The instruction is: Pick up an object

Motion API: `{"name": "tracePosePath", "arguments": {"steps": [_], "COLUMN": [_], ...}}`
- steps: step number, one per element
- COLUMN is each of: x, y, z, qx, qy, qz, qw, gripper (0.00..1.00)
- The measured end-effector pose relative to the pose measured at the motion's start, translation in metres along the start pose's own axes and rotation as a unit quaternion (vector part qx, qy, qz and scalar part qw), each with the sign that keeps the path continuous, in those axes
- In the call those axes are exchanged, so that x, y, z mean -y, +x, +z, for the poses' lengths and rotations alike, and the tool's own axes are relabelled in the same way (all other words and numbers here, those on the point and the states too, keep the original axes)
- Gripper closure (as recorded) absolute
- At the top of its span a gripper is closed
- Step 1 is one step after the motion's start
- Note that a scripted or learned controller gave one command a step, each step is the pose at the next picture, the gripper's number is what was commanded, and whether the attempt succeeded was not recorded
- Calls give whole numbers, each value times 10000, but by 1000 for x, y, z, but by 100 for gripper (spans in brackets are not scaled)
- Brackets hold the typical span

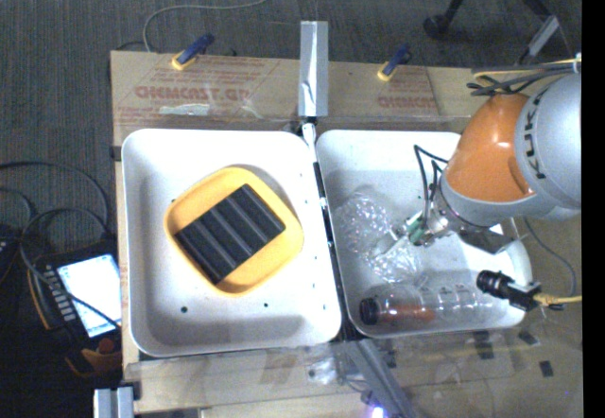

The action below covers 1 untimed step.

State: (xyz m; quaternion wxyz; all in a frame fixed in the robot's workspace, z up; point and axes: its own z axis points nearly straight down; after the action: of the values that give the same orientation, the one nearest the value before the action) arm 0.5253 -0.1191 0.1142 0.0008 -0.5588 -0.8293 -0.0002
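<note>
Bench, cardboard-topped, bearing two white bins. Left bin (pixel 151 312): one yellow tray (pixel 235 228) with a black ribbed insert (lying at a slant). Right bin (pixel 378 153): crumpled clear plastic (pixel 364 222), clear bottle (pixel 425 305) along the near wall. Gripper (pixel 419 229) low beside the plastic; claw state cannot be told.

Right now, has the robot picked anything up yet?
Not that I can see. The arm is down in the right bin, its gripper beside crumpled clear plastic. The bottle and yellow tray lie untouched. Lifting remains.
</note>
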Motion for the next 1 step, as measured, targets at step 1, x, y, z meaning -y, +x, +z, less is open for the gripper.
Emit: {"name": "tracePosePath", "arguments": {"steps": [1], "x": [19], "y": [20], "z": [22], "qx": [80], "qy": [-85], "qz": [-109], "qw": [9999], "gripper": [0]}}
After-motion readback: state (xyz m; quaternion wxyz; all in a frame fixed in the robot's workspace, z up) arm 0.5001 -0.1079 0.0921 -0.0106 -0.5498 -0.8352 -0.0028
